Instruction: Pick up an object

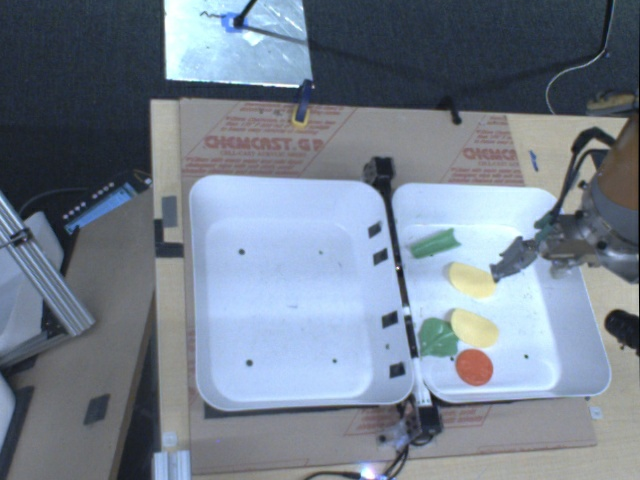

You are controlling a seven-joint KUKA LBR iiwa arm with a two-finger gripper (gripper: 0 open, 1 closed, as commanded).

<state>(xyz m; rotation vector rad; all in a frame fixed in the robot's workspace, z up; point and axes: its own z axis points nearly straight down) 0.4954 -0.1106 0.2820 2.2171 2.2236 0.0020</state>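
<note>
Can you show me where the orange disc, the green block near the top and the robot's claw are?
orange disc (475, 368), camera view, middle of its face.
green block (432, 243), camera view, middle of its top.
claw (499, 267), camera view, between its fingertips.

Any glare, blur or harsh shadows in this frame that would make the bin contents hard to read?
Camera view: light is even and soft, with only faint shadows; the right bin reads bright white but its items stay distinct; the foil sheet on the floor glints; the pincer is small and slightly soft, so its fingertips are hard to resolve.
</note>
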